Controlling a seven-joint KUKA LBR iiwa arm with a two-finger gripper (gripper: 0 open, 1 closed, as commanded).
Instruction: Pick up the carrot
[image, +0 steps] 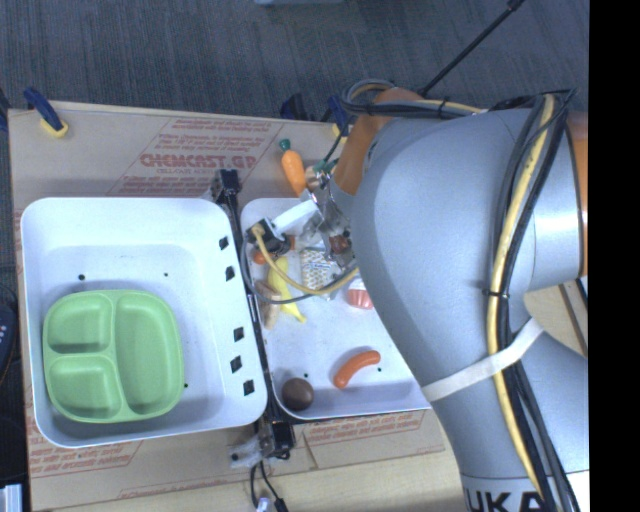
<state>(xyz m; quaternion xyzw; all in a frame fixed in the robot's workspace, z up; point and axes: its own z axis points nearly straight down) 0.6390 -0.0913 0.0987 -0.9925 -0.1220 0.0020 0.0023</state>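
Orange and small, the carrot (292, 171) lies on the worktop (150, 150) just past the right bin (330, 400), outside it. Your claw (322, 232) hangs low over that bin's far end, near the banana (280, 290). You cannot tell if it is spread or pressed together. A green plate (112, 354) sits in the left bin (120, 225).

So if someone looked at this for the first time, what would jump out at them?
Most likely the big grey arm, which covers much of the right bin as it reaches in from the right. Next, the bright green divided plate lying alone in the left bin. Then the carrot, resting on the cardboard just beyond the right bin's far rim, outside both bins.
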